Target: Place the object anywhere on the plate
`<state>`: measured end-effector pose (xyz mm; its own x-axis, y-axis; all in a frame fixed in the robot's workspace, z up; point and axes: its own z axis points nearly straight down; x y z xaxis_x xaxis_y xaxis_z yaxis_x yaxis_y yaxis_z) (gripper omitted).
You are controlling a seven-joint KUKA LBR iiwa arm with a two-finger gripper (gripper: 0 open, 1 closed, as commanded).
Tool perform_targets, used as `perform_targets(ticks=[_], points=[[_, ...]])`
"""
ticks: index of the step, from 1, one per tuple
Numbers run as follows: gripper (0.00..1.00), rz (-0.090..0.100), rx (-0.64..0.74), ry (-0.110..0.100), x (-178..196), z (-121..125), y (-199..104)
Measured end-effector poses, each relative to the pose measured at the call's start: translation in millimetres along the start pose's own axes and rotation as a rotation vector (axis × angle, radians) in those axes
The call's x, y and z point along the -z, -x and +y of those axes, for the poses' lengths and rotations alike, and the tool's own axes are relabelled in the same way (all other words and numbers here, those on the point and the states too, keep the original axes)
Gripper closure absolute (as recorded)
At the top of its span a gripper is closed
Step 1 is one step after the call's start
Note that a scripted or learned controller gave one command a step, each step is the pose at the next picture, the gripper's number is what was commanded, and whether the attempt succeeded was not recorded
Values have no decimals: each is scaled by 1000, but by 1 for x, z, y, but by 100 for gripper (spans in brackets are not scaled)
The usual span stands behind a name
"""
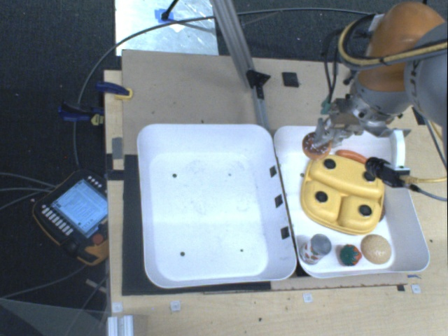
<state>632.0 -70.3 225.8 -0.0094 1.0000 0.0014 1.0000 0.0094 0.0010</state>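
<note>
A: Left bin (203, 201) bare; in the right bin (409, 219), where's the object?

B: Small brown round piece (313, 144), just above the yellow plate (343, 194). Probably light, rigid; pinch its rim. Gripper (323, 137) over it, jaws' state unclear.

Soft overhead light, mild blur

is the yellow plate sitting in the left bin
No, the yellow plate lies in the right bin, beside the left bin.
</note>
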Motion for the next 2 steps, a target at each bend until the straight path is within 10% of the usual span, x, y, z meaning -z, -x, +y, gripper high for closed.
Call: perform_targets(ticks=[2], points=[[100, 1, 1, -1, -14, -9, -101]])
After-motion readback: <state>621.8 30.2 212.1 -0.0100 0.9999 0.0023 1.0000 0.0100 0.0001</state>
